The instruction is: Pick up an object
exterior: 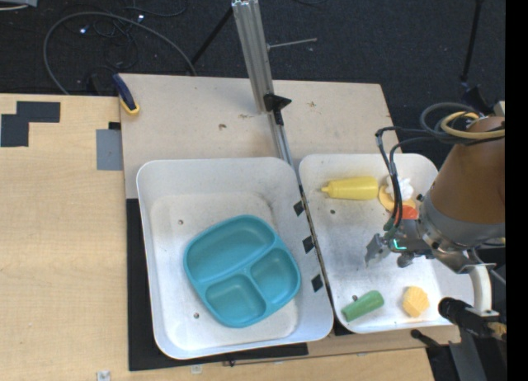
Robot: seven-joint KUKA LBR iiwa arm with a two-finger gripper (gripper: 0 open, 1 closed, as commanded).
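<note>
The gripper [388,249] hangs low in the right bin [346,289], probably hunting among 3 pieces near its edges; jaw state I cannot tell.

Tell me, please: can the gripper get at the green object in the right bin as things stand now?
Probably yes. The green object lies alone on the right bin floor, just below the gripper, with nothing between them.

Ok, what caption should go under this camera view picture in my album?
Robot gripper hovers over the right bin near a yellow bottle; a blue tray sits left.
</note>
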